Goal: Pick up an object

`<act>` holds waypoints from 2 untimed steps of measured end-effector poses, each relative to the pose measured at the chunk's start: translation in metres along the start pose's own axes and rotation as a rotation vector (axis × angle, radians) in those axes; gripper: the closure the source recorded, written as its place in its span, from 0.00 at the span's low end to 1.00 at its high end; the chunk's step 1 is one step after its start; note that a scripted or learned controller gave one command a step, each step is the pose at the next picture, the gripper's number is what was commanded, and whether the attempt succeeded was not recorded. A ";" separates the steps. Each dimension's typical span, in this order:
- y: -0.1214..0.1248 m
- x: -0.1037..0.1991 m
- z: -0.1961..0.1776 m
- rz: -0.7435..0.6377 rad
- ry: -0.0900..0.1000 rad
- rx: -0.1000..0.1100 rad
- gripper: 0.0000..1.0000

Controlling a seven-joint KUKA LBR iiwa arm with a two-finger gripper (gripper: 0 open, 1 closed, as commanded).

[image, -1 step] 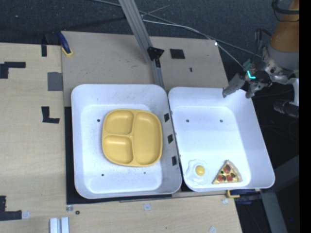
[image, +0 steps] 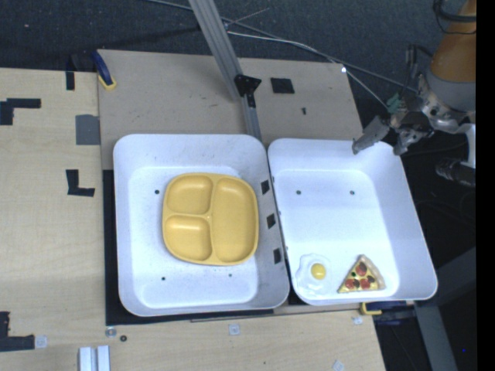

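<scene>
Presently my pincer [image: 384, 136], its grip state unreadable to me, hovers over the right bin's [image: 410, 207] far rim, well apart from the pizza slice [image: 362, 275] and fried egg [image: 315, 272], both flat, risking a fruitless descent.

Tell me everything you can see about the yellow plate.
The yellow plate is a rounded-square tray that looks like matte plastic, split into three sections: two smaller ones on its left, one above the other, and one long one on its right. It lies flat, face up, turned slightly, near the middle of the left bin, resting on the bin's floor. Nothing lies in it and nothing else touches it.
</scene>
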State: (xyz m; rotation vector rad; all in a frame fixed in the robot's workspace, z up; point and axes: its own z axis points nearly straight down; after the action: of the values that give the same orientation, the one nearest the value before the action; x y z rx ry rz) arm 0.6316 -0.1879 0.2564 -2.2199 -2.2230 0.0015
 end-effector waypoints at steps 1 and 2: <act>0.004 -0.007 0.049 0.001 0.000 0.005 0.00; 0.004 -0.007 0.114 0.000 0.000 0.007 0.00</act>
State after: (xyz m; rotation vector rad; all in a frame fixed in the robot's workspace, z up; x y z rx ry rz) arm 0.6351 -0.1951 0.1425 -2.2166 -2.2193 0.0083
